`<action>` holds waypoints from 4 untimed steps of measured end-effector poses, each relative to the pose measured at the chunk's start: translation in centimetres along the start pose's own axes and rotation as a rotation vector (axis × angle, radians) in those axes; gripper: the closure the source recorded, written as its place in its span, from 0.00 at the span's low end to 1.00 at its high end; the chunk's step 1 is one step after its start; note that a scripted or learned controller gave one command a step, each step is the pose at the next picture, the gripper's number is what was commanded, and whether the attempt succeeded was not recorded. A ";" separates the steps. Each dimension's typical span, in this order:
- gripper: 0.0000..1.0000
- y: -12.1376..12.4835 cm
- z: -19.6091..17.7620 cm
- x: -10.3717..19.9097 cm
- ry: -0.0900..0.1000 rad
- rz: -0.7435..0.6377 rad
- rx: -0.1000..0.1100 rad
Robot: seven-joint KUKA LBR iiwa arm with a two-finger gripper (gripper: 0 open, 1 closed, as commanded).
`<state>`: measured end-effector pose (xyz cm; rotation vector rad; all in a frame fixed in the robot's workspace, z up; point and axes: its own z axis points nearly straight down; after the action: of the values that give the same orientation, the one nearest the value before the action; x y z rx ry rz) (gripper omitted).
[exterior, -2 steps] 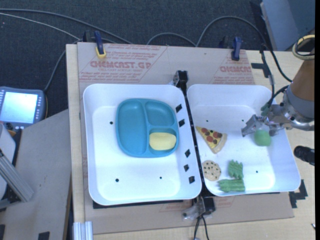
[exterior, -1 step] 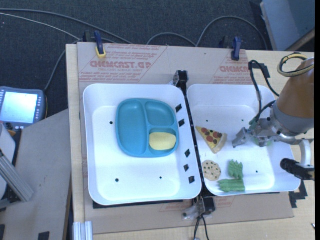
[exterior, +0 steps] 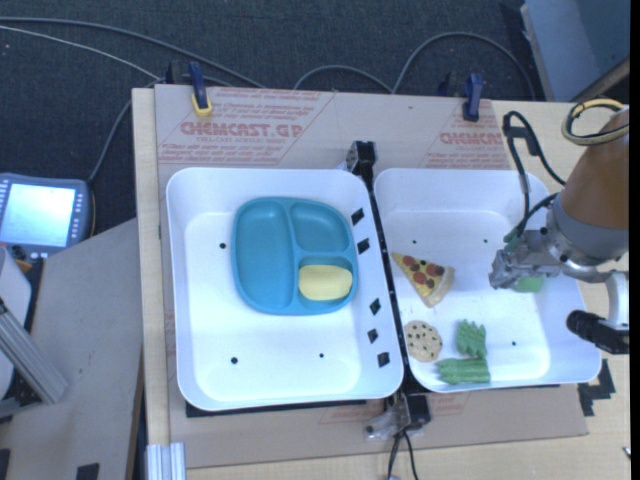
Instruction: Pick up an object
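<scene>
My gripper [exterior: 515,271] is low at the right side of the right bin [exterior: 455,203]. A small green object [exterior: 531,285] peeks out from just beneath it, mostly hidden by the gripper. Left of the gripper a toy pizza slice [exterior: 425,276] lies flat on the bin floor. Nearer the front edge are a cookie [exterior: 423,341], a green leafy piece [exterior: 471,336] and a green pod-like piece [exterior: 463,371].
In the left bin [exterior: 200,298] a blue divided plate [exterior: 280,253] carries a yellow object [exterior: 325,282] in its lower right compartment. A black divider [exterior: 372,268] runs between the two bins. Black cables [exterior: 520,143] hang near the arm at the back right.
</scene>
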<state>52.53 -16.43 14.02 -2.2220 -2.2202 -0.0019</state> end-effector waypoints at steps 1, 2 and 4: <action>1.00 -0.3 -6.2 0.5 -0.002 -0.002 -0.004; 1.00 -0.2 -7.7 0.5 -0.002 -0.002 -0.003; 1.00 2.7 -8.1 9.8 0.000 -0.007 -0.002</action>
<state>55.19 -6.63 22.14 -2.2148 -2.2292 -0.0049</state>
